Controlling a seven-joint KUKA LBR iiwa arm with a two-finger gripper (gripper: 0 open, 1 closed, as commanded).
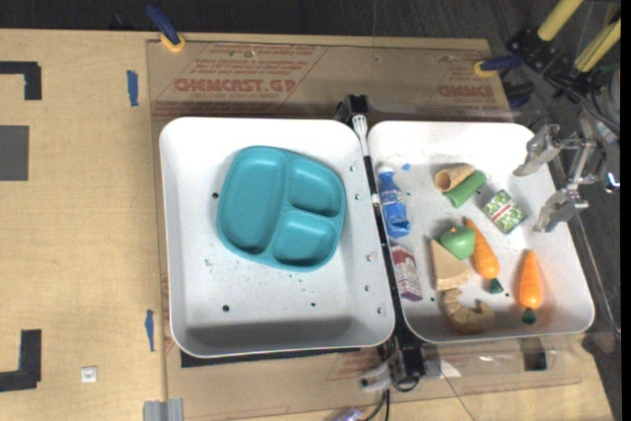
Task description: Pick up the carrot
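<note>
Two orange carrots lie in the right bin (572, 256). The larger carrot (530, 279) rests near the bin's right front corner, its green stem pointing to the front. The smaller carrot (485, 256) lies just left of it, next to a green pepper (457, 240). My gripper (545, 184) hangs over the bin's right edge, behind the larger carrot and apart from it. Its two metal fingers (537, 153) stand open with nothing between them.
The right bin also holds a green box (503, 210), a green cylinder (463, 188) beside a tan cone (452, 176), a tan wedge (446, 263), a brown lump (468, 312), a blue bottle (393, 202) and a pink packet (406, 273). A teal divided plate (281, 207) sits in the left bin (187, 291).
</note>
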